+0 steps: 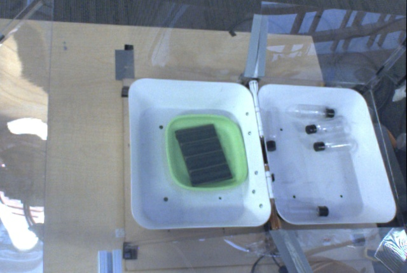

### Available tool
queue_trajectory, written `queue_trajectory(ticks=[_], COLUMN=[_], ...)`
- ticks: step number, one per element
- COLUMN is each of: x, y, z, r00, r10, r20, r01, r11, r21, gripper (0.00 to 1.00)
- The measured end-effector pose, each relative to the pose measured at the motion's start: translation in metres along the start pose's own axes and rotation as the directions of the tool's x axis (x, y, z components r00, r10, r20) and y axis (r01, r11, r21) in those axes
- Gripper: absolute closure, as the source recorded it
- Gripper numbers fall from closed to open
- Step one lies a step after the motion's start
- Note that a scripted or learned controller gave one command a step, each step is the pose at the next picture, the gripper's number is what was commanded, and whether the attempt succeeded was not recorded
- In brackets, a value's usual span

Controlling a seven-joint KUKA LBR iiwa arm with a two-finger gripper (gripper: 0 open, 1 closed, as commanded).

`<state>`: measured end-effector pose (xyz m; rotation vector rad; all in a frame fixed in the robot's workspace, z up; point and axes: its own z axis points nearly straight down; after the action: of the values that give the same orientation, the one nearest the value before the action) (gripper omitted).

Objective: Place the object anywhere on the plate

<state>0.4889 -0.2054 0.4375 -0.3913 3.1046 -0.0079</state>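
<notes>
Placement is judged complete, the dark ridged block being seen flat on the green plate in the bin farther from the arm's side, while the gripper's state cannot be told and only a clear withdrawal is called for.

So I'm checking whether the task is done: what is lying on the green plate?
A dark ribbed rectangular block lies on the green plate, within its rim. The plate surface beneath the block is covered and cannot be seen.

1. Smooth, glossy white plastic: left bin and right bin.
2. Lime-green plate, smooth plastic, soft sheen.
3. Dark ribbed block, matt.
4. Clear, shiny tubes, black caps, at 3 o'clock.
5. Pale wood-grain bench, satin.
</notes>
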Motion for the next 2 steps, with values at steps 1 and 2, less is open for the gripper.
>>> queue_trajectory(ticks=[1, 2], x=[-0.003, -0.034], y=[0.0, 0.058], z=[-0.014, 0.141], r00=[1.0, 0.999], r10=[0.0, -0.052], r20=[0.012, -0.001], r01=[0.0, 0.052], r11=[1.0, 0.999], r21=[0.007, -0.003], gripper=[1.0, 1.0])
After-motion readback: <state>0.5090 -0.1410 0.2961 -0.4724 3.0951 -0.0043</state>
